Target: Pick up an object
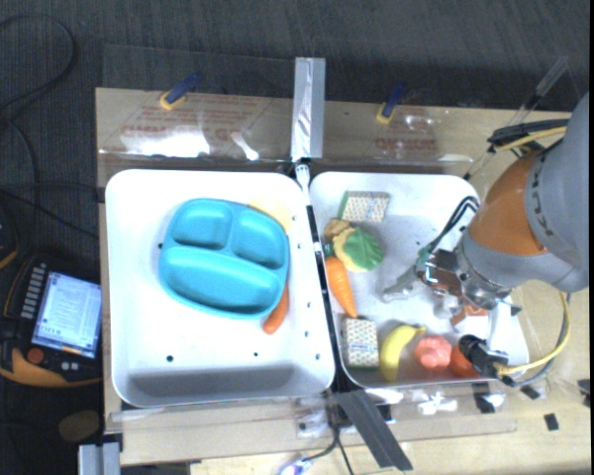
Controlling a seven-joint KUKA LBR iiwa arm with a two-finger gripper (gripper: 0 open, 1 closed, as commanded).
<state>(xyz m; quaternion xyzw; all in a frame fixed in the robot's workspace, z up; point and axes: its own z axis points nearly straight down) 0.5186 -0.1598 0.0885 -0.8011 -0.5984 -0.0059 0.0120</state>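
Note:
In the right bin (416,188) lie a green and yellow toy vegetable (360,248), an orange carrot (339,285), two tan waffle-like blocks (364,207) (361,341), a yellow banana (398,347) and a pink and red toy (434,352). My gripper (408,280) hangs low over the bare middle of this bin, right of the carrot and above the banana. I see nothing held in it. The grey arm with its orange band (505,216) reaches in from the right.
The left bin (139,354) holds a blue divided plate (225,255), with an orange piece (275,316) poking out at its lower right. A raised divider (317,265) separates the bins. Cables and a handheld device (59,315) lie off the bench at left.

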